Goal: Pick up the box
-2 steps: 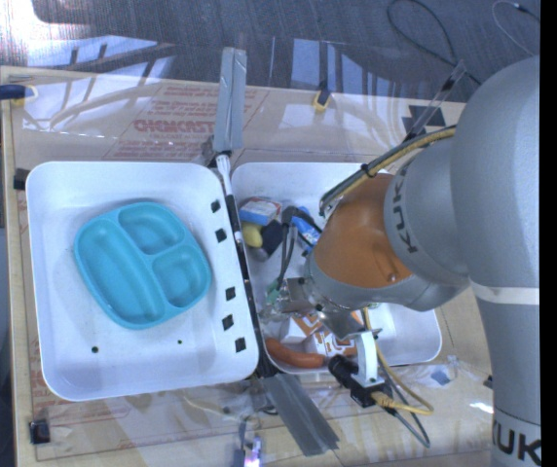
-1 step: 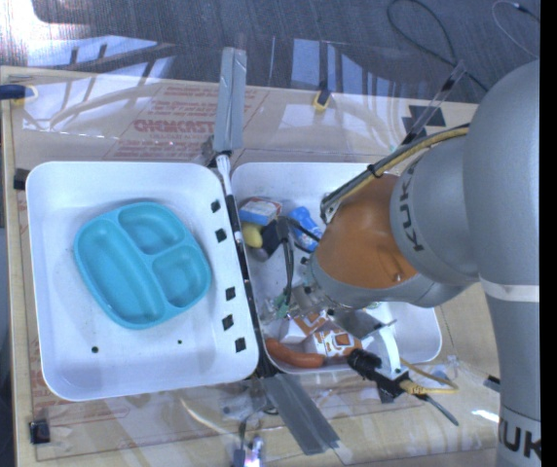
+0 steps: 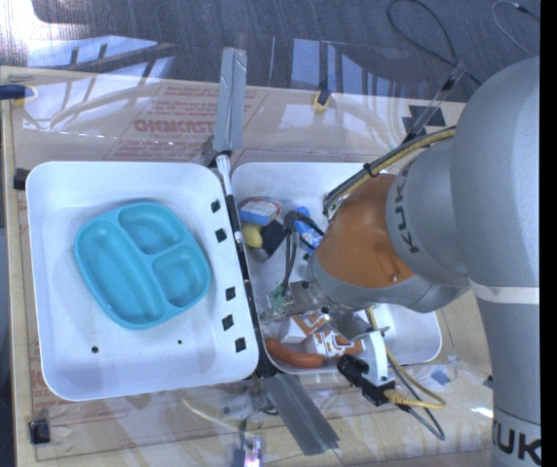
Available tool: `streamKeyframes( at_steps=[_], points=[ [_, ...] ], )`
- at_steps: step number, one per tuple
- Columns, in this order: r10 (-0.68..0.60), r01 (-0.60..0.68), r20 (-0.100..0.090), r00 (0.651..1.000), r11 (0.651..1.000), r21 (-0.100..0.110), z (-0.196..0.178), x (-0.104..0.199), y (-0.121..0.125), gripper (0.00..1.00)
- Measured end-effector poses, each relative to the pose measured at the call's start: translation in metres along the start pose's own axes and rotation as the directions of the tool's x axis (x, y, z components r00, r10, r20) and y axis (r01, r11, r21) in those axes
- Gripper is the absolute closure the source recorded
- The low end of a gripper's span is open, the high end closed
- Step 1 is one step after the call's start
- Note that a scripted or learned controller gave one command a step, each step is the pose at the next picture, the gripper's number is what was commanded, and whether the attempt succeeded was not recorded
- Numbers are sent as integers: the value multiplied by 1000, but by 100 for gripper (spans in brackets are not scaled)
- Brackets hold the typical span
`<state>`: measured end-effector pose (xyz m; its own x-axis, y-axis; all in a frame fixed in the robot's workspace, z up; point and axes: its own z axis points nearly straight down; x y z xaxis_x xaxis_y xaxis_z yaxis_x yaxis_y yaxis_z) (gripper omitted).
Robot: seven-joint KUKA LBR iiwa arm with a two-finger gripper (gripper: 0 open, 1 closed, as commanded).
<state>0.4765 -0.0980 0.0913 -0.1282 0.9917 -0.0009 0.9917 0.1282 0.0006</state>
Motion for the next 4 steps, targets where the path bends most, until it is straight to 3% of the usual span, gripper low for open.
streamKeyframes(
  at_steps=[1, 2, 3, 4],
  points=[
    [148, -148, 3, 989, 989, -4, 0, 1, 1, 100],
    [165, -165, 20, 986, 986, -7, -2, -12, -2, 0],
    [155, -155, 10, 988, 988, -3, -11, -7, 0, 100],
    [66, -66, -2, 998, 998, 4, 0, 5, 1, 100]
  ],
)
